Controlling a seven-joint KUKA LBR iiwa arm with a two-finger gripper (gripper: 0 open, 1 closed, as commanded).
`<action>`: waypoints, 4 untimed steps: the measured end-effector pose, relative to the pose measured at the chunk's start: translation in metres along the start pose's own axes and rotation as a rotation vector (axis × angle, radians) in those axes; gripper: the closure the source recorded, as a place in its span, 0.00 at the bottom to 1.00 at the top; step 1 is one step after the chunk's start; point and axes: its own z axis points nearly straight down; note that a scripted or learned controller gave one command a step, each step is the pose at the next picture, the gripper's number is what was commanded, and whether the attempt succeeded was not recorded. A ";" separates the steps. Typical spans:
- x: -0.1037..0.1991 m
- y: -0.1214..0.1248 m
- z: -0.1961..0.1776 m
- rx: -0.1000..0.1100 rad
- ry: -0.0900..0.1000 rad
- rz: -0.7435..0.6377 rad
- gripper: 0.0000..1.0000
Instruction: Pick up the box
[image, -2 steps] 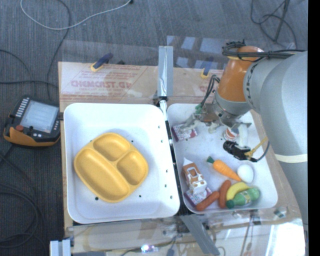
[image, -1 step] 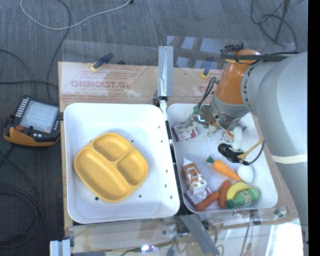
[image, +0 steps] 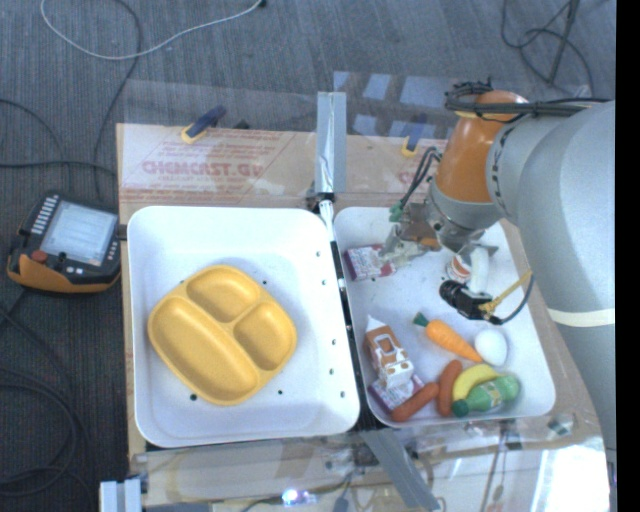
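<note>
A small orange and white box (image: 388, 357) stands in the right bin (image: 520, 300), near its left wall and towards the front. A flat pink and white packet (image: 365, 263) lies at the bin's back left. My gripper (image: 402, 241) hangs low over the back of the right bin, its tip just right of the packet and close to touching it. The orange and white box is well in front of the gripper, apart from it.
Also in the right bin are a carrot (image: 448, 338), a white egg (image: 490, 347), two red sausages (image: 430, 392), a banana (image: 474, 378) and a green bottle (image: 492, 394), crowded at the front right. The left bin (image: 160, 235) holds a yellow divided plate (image: 222, 332).
</note>
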 end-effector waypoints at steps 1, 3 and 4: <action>0.000 -0.002 0.003 0.005 -0.001 0.000 0.00; -0.004 -0.005 0.000 0.000 -0.001 0.139 1.00; -0.005 -0.006 0.002 0.004 -0.002 0.139 0.00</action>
